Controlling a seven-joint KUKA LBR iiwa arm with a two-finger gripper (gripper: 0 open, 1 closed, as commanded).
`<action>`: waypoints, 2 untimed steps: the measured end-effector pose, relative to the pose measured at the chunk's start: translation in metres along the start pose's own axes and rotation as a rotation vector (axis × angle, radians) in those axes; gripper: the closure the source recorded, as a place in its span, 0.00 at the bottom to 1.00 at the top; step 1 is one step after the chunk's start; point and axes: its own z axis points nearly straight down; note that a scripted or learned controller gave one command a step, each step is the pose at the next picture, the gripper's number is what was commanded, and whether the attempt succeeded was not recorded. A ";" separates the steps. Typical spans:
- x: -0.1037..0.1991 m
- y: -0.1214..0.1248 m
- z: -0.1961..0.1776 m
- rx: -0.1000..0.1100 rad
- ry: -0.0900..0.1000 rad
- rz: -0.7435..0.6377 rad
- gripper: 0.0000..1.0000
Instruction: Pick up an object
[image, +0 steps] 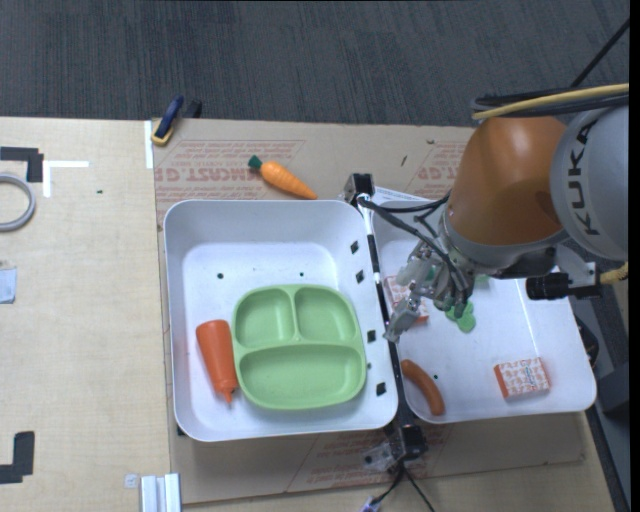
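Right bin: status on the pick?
Tool low over right bin, left side, nothing visibly held. Green item beside it. Sausage and red-and-white box lie apart, nearer the front. Arm hides bin's upper part.

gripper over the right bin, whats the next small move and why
Probably lower straight down a little. The gripper hangs at the left side of the right bin, over a small pinkish item and beside a green piece. No object is visibly between the fingers, so no grasp is confirmed. The sausage and the red-patterned packet lie farther off.
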 end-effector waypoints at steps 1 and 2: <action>-0.059 -0.008 0.000 0.000 -0.002 -0.081 0.00; -0.107 -0.066 0.039 0.000 -0.003 -0.214 0.00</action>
